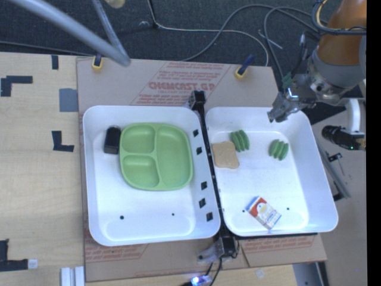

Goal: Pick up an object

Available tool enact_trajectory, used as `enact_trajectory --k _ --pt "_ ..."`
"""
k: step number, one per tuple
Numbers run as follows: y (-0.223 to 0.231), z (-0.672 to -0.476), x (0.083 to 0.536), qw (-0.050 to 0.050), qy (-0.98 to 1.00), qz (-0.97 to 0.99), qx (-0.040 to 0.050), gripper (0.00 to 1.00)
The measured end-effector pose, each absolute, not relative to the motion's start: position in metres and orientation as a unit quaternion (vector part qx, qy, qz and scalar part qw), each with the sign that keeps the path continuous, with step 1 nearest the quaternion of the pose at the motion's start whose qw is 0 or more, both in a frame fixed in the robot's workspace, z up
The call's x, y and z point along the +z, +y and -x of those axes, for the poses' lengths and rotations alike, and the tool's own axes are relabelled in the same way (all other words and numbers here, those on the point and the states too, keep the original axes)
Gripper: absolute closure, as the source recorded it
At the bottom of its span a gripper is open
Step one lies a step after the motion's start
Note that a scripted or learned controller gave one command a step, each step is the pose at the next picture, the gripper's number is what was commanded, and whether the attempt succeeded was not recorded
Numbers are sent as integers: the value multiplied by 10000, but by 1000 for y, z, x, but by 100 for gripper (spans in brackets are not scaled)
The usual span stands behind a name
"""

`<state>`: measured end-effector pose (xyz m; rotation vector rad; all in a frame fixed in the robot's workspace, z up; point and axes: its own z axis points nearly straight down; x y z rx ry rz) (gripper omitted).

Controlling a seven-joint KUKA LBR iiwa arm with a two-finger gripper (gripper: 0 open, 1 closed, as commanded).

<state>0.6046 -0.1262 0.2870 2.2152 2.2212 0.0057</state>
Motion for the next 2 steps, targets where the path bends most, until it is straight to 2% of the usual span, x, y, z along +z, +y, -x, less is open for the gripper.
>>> enact_trajectory --k 2 --pt "-21 -596 265 -10 7089 -7054 -7 100"
